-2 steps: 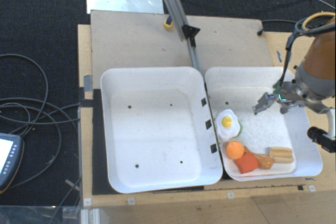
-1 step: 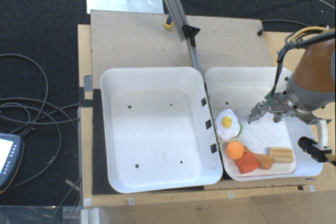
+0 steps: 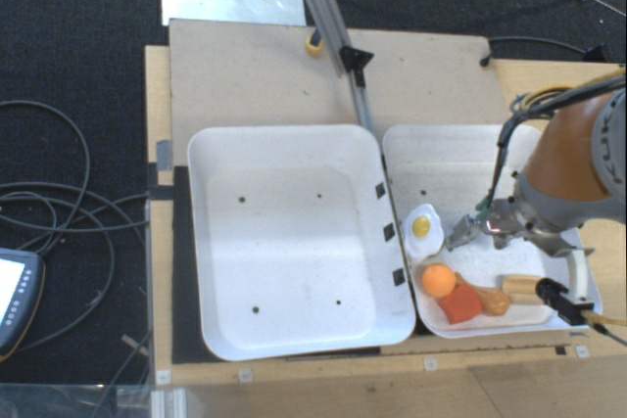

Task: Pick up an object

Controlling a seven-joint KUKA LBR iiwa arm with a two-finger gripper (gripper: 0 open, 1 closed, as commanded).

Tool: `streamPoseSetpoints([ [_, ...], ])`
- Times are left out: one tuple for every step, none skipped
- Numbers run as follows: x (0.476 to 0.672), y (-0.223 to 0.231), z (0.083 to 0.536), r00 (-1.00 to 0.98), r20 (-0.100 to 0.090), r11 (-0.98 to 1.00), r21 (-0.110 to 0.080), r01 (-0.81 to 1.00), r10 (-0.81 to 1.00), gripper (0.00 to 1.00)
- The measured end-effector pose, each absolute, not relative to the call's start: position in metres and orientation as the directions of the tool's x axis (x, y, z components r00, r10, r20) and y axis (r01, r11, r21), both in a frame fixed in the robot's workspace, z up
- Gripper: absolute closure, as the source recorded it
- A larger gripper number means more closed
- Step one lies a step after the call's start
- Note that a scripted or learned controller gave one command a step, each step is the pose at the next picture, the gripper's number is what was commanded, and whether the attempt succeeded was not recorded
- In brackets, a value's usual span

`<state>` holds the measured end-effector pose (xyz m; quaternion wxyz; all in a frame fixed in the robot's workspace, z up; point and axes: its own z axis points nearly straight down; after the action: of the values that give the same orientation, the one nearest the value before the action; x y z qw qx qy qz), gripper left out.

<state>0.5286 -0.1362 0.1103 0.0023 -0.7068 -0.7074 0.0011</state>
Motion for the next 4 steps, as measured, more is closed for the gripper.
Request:
streamPoseSetpoints([
  [0.529,-0.136,0.090,-0.001,0.001,0.001,-0.002,1.000,1.000,0.00],
  [0.530,-0.136,0.101,-0.001,0.000,0.001,0.003,1.000,1.000,1.00],
  [0.540,-0.129,0.157,-0.006,-0.001,0.006,0.008,1.000,1.000,1.00],
  [0.537,-0.139,0.214,-0.005,-0.002,0.005,0.008,1.000,1.000,1.00],
])
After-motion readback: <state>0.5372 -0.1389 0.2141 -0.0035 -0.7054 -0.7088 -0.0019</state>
